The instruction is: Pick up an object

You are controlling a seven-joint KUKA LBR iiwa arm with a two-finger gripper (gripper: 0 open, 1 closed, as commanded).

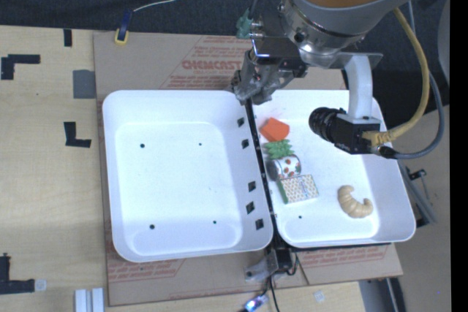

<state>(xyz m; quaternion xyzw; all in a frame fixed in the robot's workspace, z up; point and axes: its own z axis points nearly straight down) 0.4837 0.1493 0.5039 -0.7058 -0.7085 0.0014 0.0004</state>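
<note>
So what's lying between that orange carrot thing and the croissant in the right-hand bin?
In the camera view, a small patterned packet lies between the orange carrot toy and the croissant; beyond it, bare white bin floor.

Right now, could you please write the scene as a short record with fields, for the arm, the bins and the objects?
arm: grey with an orange band, reaching in from the right
claw: at the far end of the divider between the bins
left bin: white, shallow
right bin: white, holds all the objects
orange piece: near the divider, with green leaves just below it
patterned packet: below the leaves, near the divider
croissant: near-right part of the right bin, apart from the others
</note>
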